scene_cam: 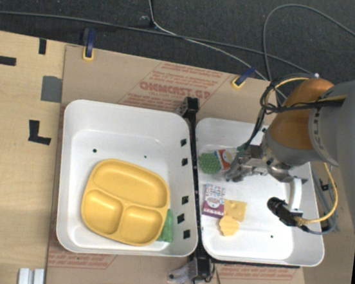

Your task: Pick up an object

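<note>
Leftmost, the left bin (72, 157) holds a yellow divided plate (125, 201) with three compartments, lying flat in the near half, and a green item (167, 226) pokes out from under the plate's right edge, against the bin wall. Across the black divider, the right bin (293, 251) carries a green scrubby object (209, 162) at its far left, a small pink and white packet (213, 199) just nearer, and two yellow pieces beside the packet: a pale wedge (236, 210) and a rounder lump (228, 227) touching its near side. Right of the green object, the gripper (237, 169) hangs low over the bin's far left part, close to a bit of red and white something, but whether it is spread or pinching anything I cannot tell. Farther right rises the grey arm (348, 128) with its orange band (298, 115).
</note>
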`<state>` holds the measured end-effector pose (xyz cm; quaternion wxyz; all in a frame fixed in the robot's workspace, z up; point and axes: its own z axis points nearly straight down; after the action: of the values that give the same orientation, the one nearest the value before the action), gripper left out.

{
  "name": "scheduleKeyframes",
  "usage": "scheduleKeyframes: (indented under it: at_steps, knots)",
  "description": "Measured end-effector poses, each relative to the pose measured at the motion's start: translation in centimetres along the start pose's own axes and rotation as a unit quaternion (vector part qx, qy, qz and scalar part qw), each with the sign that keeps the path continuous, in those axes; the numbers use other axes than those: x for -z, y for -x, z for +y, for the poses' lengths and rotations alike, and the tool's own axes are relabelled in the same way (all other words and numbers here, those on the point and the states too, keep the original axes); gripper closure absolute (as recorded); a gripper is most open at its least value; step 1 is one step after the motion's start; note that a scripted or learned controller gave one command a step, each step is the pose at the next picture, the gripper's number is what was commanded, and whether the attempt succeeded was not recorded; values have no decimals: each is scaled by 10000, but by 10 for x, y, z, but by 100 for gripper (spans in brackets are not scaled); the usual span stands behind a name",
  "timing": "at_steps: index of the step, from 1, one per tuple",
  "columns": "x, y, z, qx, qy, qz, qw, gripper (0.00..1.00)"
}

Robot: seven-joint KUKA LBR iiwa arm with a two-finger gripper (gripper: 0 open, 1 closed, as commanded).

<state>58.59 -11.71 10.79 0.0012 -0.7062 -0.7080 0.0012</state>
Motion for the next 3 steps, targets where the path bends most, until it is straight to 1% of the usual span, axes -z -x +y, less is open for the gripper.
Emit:
scheduleKeyframes:
  at_steps: [1, 2, 3]
  knots:
    - [54, -1, 10, -6, 28, -3, 10000, 100]
    - [108, -11, 8, -3, 28, -2, 10000, 100]
    - [128, -11, 8, -7, 16, 0, 10000, 100]
